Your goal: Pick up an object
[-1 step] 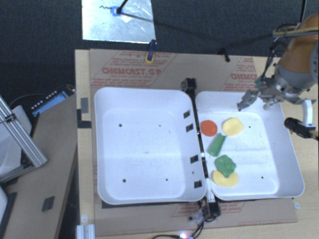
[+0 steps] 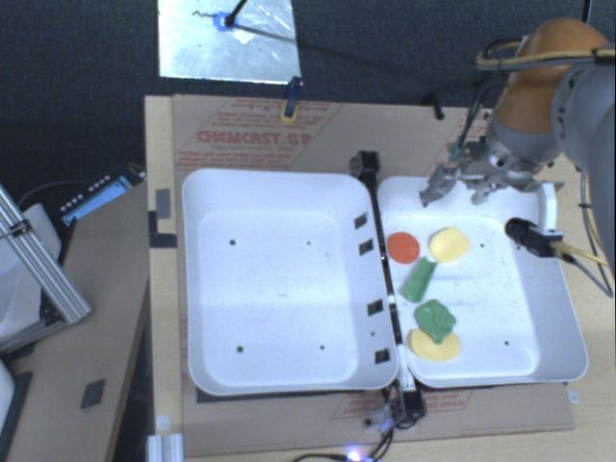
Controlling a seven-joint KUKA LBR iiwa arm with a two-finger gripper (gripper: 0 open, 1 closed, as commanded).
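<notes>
The right bin (image 2: pixel 549 325) holds several small toy foods. An orange-red round piece (image 2: pixel 402 247) lies near its left wall, with a pale yellow piece (image 2: pixel 449 244) to its right. Below them a green stick-shaped piece (image 2: pixel 419 280) lies at a slant. A green broccoli-like piece (image 2: pixel 436 319) rests against a yellow flat piece (image 2: pixel 434 346) near the front. My gripper (image 2: pixel 456 187) hangs over the back edge of the right bin, above and behind the yellow piece, fingers spread apart with nothing between them.
The left bin (image 2: pixel 279 277) sits beside the right one, with a black divider clamp (image 2: pixel 378 258) between them. A black cylindrical part (image 2: pixel 529 236) with a cable sticks in at the right bin's right side. A shiny plate (image 2: pixel 228 27) lies at the back.
</notes>
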